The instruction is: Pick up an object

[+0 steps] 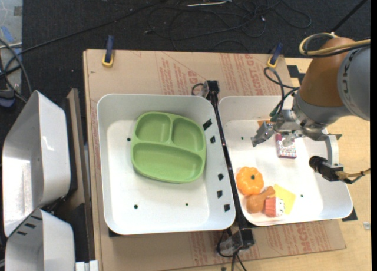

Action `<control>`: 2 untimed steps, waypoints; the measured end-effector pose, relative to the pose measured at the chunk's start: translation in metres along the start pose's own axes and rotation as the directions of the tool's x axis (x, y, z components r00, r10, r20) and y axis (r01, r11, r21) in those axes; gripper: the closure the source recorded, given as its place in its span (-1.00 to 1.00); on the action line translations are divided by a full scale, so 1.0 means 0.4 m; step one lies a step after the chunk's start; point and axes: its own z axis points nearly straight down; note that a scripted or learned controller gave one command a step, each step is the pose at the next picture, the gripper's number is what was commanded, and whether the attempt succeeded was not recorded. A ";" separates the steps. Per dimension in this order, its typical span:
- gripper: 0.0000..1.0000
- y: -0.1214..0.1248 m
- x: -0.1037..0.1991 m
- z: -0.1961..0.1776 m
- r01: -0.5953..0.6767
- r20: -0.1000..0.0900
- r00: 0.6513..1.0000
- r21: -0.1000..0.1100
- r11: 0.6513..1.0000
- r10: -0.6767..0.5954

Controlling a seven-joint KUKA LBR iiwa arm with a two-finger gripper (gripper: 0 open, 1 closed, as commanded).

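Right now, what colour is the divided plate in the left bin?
Light green, on the divided plastic plate, clearest in the camera view.

We're looking at a chunky grey arm [359, 81] with smooth rounded housing, and a fat orange band [321, 78] wrapped around it just above the wrist. Under that we get a darker grey wrist section, then the tool [281, 129], which is a boxy metal bit with small grey parts and a tiny orange spot on it. Black cables [281, 96] loop along the wrist, plus a yellowish cable [312, 41] arcing over the orange part. A small black module [326, 167] hangs off a pale bracket.
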 end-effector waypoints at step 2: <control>1.00 0.002 0.001 0.100 0.000 0.001 1.000 -0.006 1.000 0.000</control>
